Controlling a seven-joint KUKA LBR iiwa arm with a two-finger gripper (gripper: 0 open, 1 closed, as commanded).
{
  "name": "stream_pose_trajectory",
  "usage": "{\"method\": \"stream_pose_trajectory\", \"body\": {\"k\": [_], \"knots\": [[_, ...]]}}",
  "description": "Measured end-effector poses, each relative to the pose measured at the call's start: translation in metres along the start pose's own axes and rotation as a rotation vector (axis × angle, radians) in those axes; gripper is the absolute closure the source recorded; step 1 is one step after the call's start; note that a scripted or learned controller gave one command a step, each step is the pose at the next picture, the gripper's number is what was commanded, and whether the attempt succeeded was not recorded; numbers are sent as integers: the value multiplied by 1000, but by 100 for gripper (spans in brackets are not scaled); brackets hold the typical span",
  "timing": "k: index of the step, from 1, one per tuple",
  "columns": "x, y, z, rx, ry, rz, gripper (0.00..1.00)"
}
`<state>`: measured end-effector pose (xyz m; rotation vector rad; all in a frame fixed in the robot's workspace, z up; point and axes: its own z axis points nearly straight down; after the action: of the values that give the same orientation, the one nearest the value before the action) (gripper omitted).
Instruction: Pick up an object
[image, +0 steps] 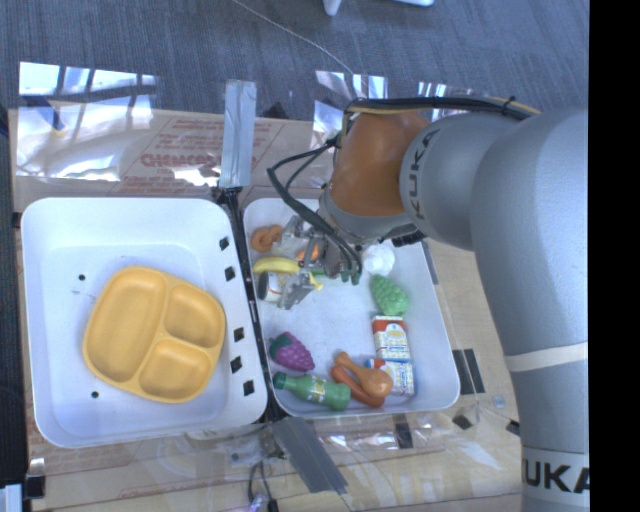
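**Arm low over the right bin, gripper at the banana**

The left bin (40, 300) carries one thing, a yellow divided tray (152, 332) with three compartments, lying near the bin's middle and tilted a little against its edges; black clips (240, 330) run down the seam between the two bins, and a strip of grey tape (238, 130) stands at the seam's far end, on the brown cardboard (150, 150) behind the bins.

The right bin (445, 370) holds the toys; at its far left corner lies a small orange piece (266, 238); just nearer, along the left edge, a yellow banana (272, 267); toward the near left corner a purple bunch of grapes (291, 351), and beside the near edge a green bottle (314, 391) lying on its side; next to it an orange carrot-like piece (362, 377) touches a white and red carton (392, 354) near the right edge; above the carton sits a green bumpy vegetable (390, 297), and above that a small white object (380, 262).

The gripper (298, 285) hangs over the far left part of this bin, its metal fingers just beside the banana's right end; whether they are apart or closed, or touching the banana, I cannot tell; the grey arm (500, 200) with its orange band (368, 165) reaches in across the bin's far right corner.
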<state>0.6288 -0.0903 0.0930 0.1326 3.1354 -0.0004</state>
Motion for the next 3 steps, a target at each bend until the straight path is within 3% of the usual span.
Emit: {"method": "stream_pose_trajectory", "body": {"k": [1,2,3], "knots": [[0,0,0,0,0,0,0],[27,-74,-79,3,-6,73,0],[-10,-43,2,5,4,231,0]]}}
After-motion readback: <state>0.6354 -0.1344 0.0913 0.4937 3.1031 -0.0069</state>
